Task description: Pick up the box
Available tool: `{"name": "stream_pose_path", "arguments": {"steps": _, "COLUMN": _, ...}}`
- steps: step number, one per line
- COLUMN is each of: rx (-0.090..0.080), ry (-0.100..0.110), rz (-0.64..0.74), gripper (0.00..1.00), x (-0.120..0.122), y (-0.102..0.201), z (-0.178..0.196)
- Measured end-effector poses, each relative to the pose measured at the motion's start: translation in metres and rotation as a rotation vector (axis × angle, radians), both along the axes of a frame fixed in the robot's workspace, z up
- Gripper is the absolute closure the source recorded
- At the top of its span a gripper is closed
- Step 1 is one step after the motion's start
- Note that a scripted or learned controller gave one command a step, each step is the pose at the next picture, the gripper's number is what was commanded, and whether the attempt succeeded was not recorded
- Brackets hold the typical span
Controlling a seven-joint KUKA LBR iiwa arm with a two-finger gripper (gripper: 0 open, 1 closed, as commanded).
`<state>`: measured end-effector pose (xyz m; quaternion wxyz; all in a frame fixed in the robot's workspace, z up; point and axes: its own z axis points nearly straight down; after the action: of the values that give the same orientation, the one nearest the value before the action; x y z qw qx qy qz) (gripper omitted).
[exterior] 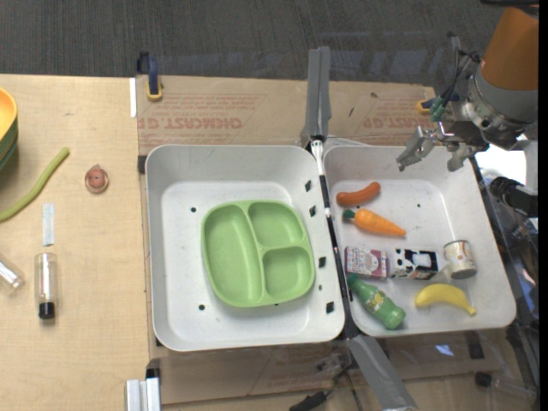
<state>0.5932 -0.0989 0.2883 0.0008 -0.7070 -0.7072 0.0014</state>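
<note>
Gripper [435, 151] spread wide, holding nothing, above right bin [492, 229] with 1 box [391, 263], 1 carrot [378, 222]

Bright, even overhead light, soft faint shadows inside the white bins [163, 229], mild sheen on the green tray [257, 251], white bin walls near overexposed, dark floor at top underlit, slight softness throughout, arm [514, 50] at right edge a little blurred
</note>
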Motion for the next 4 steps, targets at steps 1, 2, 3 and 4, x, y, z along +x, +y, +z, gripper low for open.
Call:
{"name": "stream_pose_path", "arguments": {"steps": 1, "rx": 0.001, "ry": 0.001, "rz": 0.066, "gripper": 0.00, "x": -0.060, "y": 0.014, "z": -0.098}}
{"name": "stream_pose_path", "arguments": {"steps": 2, "rx": -0.001, "ry": -0.010, "rz": 0.030, "gripper": 0.00, "x": -0.058, "y": -0.005, "z": -0.192}}
{"name": "stream_pose_path", "arguments": {"steps": 3, "rx": 0.000, "ry": -0.002, "rz": -0.051, "gripper": 0.00, "x": -0.028, "y": -0.066, "z": -0.195}}
{"name": "stream_pose_path", "arguments": {"steps": 4, "rx": 0.001, "ry": 0.000, "rz": -0.134, "gripper": 0.00, "x": -0.093, "y": -0.004, "z": -0.186}}
